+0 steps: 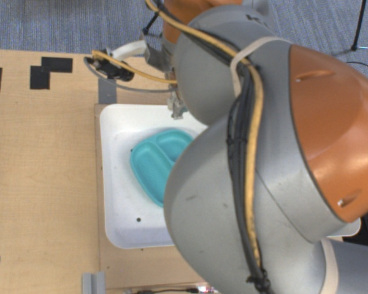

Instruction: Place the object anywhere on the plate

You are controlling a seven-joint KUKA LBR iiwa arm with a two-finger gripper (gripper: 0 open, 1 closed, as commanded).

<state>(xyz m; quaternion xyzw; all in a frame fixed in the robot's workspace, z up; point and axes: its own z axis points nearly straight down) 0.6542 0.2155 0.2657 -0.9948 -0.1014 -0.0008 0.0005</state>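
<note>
A teal plate (pixel 154 162) with a divider lies in the white bin (pixel 118 182), its right part hidden behind the arm. The big grey and orange arm (pixel 264 152) covers most of the view's right and middle. A gripper finger tip (pixel 176 109) pokes out just above the plate's top edge, near the bin's rim. I see no loose object on the plate's visible part.
The wooden bench (pixel 43 176) stretches to the left of the bin, with black marks (pixel 49 71) near its top edge. Cables and a bracket (pixel 113 66) sit above the bin's top left corner. A small grey post (pixel 93 282) stands at the bottom.
</note>
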